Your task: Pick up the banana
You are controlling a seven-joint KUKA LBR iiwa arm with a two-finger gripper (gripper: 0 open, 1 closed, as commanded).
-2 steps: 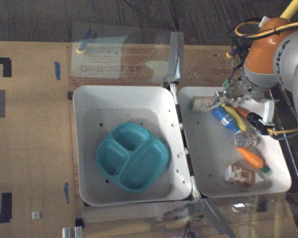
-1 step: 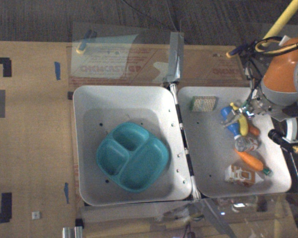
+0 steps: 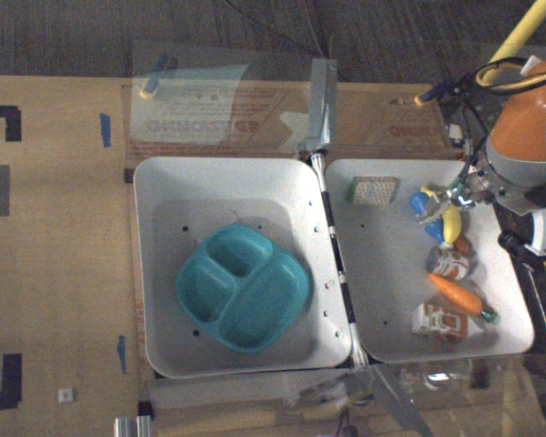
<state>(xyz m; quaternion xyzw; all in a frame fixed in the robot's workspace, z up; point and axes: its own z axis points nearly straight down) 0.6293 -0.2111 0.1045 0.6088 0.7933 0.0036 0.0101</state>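
— In the right bin (image 3: 382,321), where's the banana (image 3: 451,225)?
— I see it small, yellow, upright near the far right wall, just under the gripper (image 3: 459,196). Its top is hidden; I cannot tell how the jaws stand.

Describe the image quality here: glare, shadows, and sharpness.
Camera view: soft overall; glare on the clear sheet behind the bins; mild shadows inside the left bin; banana and gripper small and blurry at right.

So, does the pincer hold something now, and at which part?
It cannot be told. The pincer sits right at the top end of the banana in the right bin, but a grip is not visible.
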